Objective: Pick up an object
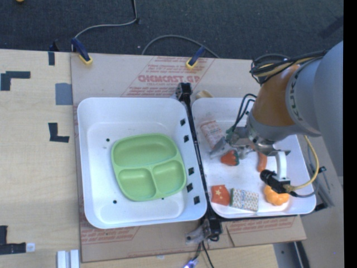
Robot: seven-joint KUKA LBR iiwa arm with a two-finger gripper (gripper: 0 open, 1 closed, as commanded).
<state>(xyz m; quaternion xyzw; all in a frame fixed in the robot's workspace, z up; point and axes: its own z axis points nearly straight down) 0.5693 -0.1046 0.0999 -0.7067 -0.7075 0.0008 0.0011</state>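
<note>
Two white bins (89, 149) on cardboard-covered bench (162, 77), dark carpet (223, 10) beyond.

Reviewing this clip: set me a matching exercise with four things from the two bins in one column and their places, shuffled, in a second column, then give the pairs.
Things:
1. green divided plate
2. red square block
3. orange toy
4. gripper

Places:
A. near right corner of the right bin
B. over the middle of the right bin, beside a small red item
C. in the left bin
D. near edge of the right bin, close to the divider

Pairs: 1-C, 2-D, 3-A, 4-B
</note>
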